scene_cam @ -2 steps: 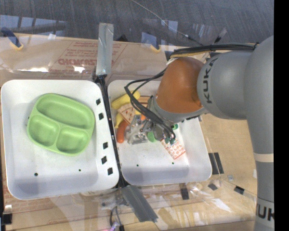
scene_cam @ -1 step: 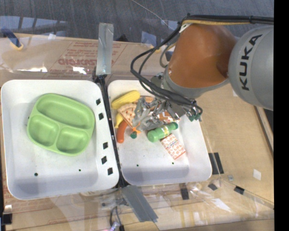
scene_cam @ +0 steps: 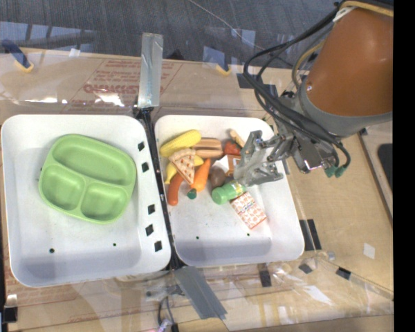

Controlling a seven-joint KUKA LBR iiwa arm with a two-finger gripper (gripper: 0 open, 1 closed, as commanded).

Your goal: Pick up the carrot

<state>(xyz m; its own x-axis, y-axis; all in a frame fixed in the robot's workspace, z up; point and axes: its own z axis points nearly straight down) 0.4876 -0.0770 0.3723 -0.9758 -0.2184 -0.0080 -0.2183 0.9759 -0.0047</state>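
While the grey arm (scene_cam: 332, 88) with its orange band reaches in from the right, its gripper (scene_cam: 252, 164) hangs over the right-hand white bin (scene_cam: 277, 237), above the upper right part of the toy food pile. How far the jaws stand apart cannot be told from this slanted overhead view, and nothing is visibly held between them. The carrot (scene_cam: 200, 176) lies in the same bin, left of the gripper and apart from it, tilted with its orange body pointing up-right and its green tip (scene_cam: 191, 194) at the lower end. A pizza slice (scene_cam: 185, 164) touches the carrot on its left, and a yellow banana (scene_cam: 180, 142) lies above that, beside a hot dog bun (scene_cam: 209, 146). A second orange-red piece (scene_cam: 173, 191) rests near the bin's left wall. Just right of the carrot sits a dark brown rounded item (scene_cam: 217, 178), and below the gripper lie a green bottle-like object (scene_cam: 225, 193) and a small patterned red-and-white packet (scene_cam: 248, 209). The left-hand white bin (scene_cam: 28, 247) holds a light green divided plate (scene_cam: 88, 178) with three compartments. Black cables (scene_cam: 283, 54) loop from the arm above the right bin.
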